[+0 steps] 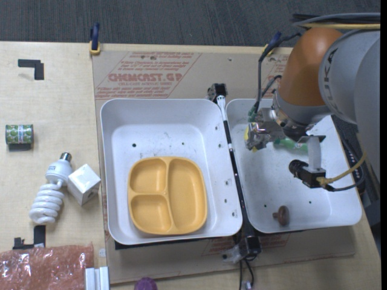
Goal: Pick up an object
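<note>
A small brown object (280,215) lies near the front edge of the right bin (266,219), well apart from the hand (261,133), which hangs over the back left part of that bin beside some green and yellow bits (284,142); whether it is wide or narrow, I cannot tell. The left bin (115,162) holds a yellow divided plate (167,194), and on the table (54,113) to its left lie a spiral light bulb (49,190), a white cube (83,183) and a small green can (19,135).
</note>
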You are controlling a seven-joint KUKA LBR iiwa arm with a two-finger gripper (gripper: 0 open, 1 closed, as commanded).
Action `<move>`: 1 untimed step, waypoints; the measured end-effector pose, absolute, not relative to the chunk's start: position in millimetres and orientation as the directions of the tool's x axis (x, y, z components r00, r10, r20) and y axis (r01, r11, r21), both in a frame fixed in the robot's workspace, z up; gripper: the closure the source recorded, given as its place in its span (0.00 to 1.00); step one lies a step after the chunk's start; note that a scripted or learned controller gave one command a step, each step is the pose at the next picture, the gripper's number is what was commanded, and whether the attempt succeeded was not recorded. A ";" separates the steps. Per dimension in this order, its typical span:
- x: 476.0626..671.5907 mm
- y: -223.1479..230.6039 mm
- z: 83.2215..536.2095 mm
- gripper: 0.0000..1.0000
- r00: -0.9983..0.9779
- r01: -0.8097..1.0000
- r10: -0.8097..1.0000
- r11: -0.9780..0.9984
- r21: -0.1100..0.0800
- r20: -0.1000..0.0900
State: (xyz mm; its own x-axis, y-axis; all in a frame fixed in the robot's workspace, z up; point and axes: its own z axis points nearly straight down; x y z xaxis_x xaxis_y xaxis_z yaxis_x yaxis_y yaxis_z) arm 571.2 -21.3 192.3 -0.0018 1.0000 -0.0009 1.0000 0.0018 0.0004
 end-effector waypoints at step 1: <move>571.2 -21.3 192.3 0.00 -0.002 1.000 1.000 0.002 0.000 -0.001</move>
